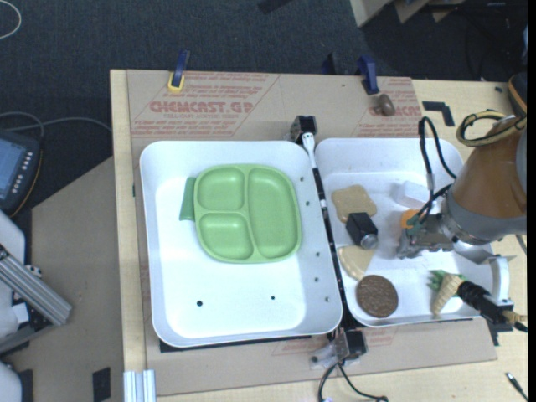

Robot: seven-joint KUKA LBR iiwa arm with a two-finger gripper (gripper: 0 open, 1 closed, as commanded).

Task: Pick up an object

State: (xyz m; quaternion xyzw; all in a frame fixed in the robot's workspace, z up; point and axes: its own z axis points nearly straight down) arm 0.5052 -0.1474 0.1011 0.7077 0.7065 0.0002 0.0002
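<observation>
In the right bin [381, 151] lie several small things: a tan bread slice [352, 200], a black can [362, 228], a pale wedge [355, 262], a brown round disc [377, 295], a cream cone with green leaves [445, 290] and a white piece [409, 193]. My gripper [414, 241] reaches down into the bin's right half, just right of the black can. A small orange item [409, 219] shows right against the gripper's upper side. The wrist hides the bin floor under it.
The left bin [167, 291] holds a green divided plate [247, 212]. A black clip [303, 127] sits where the bins meet at the back. Blue clamps [367, 72] pin the cardboard base. Cables [431, 153] loop over the right bin's rear.
</observation>
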